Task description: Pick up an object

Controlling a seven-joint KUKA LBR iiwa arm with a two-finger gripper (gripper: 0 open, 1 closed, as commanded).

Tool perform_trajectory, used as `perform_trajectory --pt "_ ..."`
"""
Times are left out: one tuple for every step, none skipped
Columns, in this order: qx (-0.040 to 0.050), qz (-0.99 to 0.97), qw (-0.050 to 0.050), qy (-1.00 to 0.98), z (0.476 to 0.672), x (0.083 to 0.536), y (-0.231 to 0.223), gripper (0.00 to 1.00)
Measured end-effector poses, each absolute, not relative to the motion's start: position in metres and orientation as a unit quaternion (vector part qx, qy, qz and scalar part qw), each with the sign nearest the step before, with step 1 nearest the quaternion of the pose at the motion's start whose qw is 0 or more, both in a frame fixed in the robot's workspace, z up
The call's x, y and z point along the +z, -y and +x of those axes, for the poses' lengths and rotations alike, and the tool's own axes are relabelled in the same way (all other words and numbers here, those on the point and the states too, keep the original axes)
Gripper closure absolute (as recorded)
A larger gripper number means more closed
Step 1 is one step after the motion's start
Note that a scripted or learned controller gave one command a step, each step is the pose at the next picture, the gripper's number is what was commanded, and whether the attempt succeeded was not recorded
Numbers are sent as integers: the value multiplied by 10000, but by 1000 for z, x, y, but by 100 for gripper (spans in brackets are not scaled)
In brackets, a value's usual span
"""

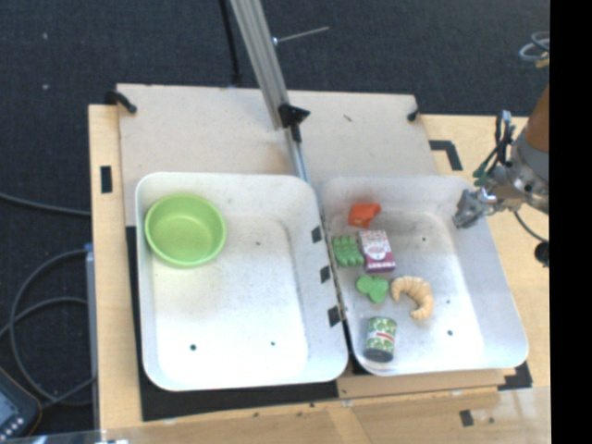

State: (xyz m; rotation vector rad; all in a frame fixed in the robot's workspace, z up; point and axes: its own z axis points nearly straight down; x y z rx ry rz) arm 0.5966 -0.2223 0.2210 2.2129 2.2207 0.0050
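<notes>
The claw (pixel 465 209) hangs over the upper right rim of the right bin (pixel 481 276), grey and metallic; how far it is open cannot be told, and nothing is seen held in it. No writing can be read on anything; the labels are too small and blurred. To the claw's left lies an orange, lumpy object (pixel 363 214). Below that and left of the claw sit a green ridged block (pixel 346 250) and, touching it, a small box (pixel 376 251) with a pale face and a purplish side. Lower, a green leaf-shaped piece (pixel 373 289) lies just beside a tan curved croissant shape (pixel 413 296). Lowest stands a small can (pixel 379 338) with a dark green label. Far left, in the left bin (pixel 277 340), rests a smooth round lime-green bowl (pixel 185 230). Both bins are white, shallow and round-cornered, on the pale wooden table (pixel 109 266).
</notes>
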Motion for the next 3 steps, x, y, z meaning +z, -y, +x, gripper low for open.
perform_trajectory --pt "7 7047 3 -7095 594 221 169 100" --pt "6 7048 0 -7094 601 215 118 100" --pt "19 7042 8 -7100 607 230 66 100"
